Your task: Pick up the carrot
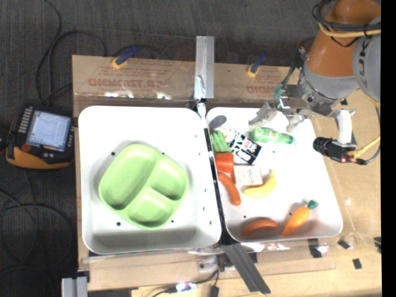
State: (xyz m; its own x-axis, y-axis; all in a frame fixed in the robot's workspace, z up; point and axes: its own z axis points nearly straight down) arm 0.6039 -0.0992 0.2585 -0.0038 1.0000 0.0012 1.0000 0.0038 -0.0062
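Nearest you, the carrot (pixel 297 218) lies slanted at the front of the right bin (pixel 322 184), green top up-right, beside a flat orange piece (pixel 260 227). It looks like a light, smooth toy, likely slippery, so take it across the thick middle. Your gripper (pixel 279 114) hangs over the bin's far side above a green bottle (pixel 271 135), jaws apart, gripping nothing, well apart from the carrot.
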